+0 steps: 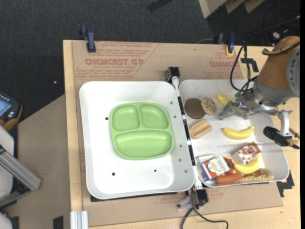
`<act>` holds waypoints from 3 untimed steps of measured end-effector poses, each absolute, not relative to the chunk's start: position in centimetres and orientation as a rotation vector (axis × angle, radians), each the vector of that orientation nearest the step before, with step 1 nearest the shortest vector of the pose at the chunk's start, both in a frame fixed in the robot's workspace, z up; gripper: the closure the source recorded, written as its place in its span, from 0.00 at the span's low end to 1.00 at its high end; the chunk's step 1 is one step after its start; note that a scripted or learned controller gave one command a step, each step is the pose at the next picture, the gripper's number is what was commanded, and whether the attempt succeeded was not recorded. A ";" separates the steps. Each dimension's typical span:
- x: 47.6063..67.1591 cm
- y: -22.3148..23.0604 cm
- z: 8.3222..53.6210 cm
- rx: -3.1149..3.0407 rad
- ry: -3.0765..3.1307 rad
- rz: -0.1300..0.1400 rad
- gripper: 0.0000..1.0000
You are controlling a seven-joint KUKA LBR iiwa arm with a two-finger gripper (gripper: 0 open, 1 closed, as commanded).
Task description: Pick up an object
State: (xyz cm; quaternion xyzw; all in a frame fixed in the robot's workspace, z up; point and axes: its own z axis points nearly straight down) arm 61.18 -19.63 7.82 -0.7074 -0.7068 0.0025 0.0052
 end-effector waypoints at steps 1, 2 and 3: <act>66.7 -16.5 8.4 -2.215 -2.223 0.009 0.00; 66.6 -21.7 8.4 -2.201 -2.202 -0.011 0.00; 55.9 -22.2 9.6 -2.218 -2.214 -0.002 0.00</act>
